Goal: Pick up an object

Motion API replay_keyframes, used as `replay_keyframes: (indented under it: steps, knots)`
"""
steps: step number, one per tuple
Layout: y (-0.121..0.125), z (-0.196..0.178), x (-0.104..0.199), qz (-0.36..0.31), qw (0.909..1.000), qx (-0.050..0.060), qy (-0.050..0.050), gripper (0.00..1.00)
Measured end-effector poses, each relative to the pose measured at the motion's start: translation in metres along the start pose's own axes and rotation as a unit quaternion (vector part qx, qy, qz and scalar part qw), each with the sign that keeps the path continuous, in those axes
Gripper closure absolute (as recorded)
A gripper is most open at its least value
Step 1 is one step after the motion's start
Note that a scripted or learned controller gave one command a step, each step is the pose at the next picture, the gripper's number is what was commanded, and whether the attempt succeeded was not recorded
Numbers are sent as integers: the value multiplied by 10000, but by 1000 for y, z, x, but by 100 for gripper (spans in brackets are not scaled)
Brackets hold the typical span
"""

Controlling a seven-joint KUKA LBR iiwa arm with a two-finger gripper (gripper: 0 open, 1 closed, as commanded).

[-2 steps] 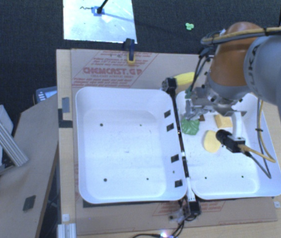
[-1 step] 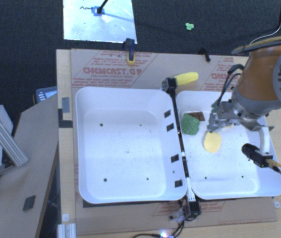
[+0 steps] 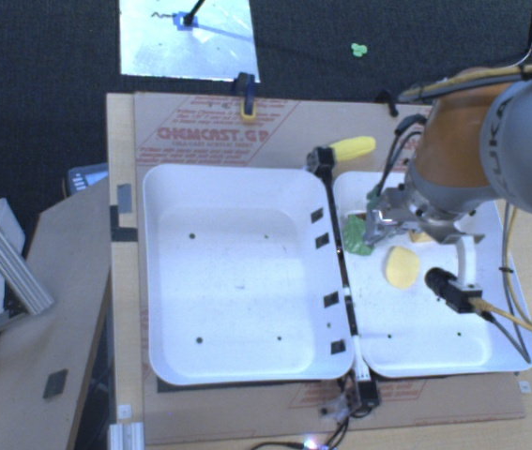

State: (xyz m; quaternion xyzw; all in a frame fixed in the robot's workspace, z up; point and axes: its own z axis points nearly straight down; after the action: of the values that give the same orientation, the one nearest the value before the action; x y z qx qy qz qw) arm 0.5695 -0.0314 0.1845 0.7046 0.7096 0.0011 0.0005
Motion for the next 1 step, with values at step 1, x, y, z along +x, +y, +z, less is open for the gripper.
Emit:
replay_keyframes:
  steps: [1]
  knots:
    - [0,0,-3,22,10000,1,-5,0]
